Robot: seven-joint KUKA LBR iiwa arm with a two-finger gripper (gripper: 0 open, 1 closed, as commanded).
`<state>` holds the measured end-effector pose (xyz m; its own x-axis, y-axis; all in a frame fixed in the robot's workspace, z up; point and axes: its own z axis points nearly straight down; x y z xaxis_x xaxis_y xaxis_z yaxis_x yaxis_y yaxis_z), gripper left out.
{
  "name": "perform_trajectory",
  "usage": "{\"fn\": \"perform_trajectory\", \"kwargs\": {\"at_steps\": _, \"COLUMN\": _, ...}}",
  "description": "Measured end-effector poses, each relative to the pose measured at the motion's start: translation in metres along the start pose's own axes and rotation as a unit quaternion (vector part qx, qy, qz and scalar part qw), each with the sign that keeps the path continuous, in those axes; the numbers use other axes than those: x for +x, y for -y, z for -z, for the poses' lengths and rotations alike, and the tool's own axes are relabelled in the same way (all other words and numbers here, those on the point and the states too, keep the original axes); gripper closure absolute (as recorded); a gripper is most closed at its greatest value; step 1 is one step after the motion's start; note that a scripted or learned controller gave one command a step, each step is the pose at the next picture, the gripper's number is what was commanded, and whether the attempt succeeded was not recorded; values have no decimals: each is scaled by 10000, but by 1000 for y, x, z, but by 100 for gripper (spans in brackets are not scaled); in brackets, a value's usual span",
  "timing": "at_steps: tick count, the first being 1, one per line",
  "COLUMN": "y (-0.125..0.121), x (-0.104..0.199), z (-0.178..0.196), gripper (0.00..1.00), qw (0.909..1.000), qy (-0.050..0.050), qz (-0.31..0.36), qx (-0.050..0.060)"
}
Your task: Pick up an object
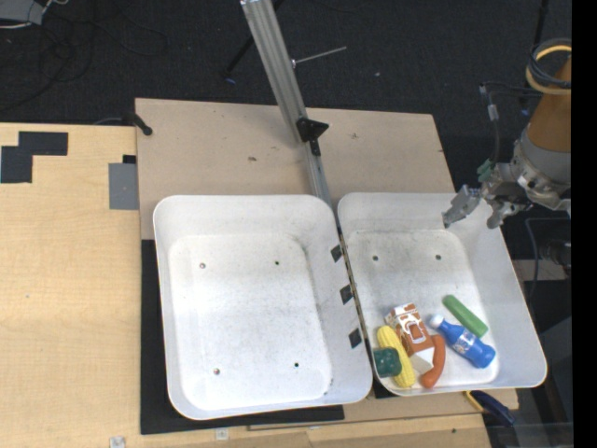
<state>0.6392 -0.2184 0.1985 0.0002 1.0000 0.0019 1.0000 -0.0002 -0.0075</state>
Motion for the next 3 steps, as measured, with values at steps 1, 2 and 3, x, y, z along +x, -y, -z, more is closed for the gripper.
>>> {"fn": "perform_trajectory", "kwargs": {"at_steps": 1, "y": 11, "x": 0, "z": -51, "gripper": 0, "qw": 10000, "qy": -1, "qz": 3, "qx": 1}}
{"fn": "perform_trajectory", "kwargs": {"at_steps": 2, "y": 11, "x": 1, "z": -105, "gripper": 0, "qw": 10000, "qy": 0, "qz": 2, "qx": -2}}
{"fn": "perform_trajectory", "kwargs": {"at_steps": 3, "y": 10, "x": 1, "z": -92, "gripper": 100, "qw": 10000, "qy": 7, "qz": -3, "qx": -26}}
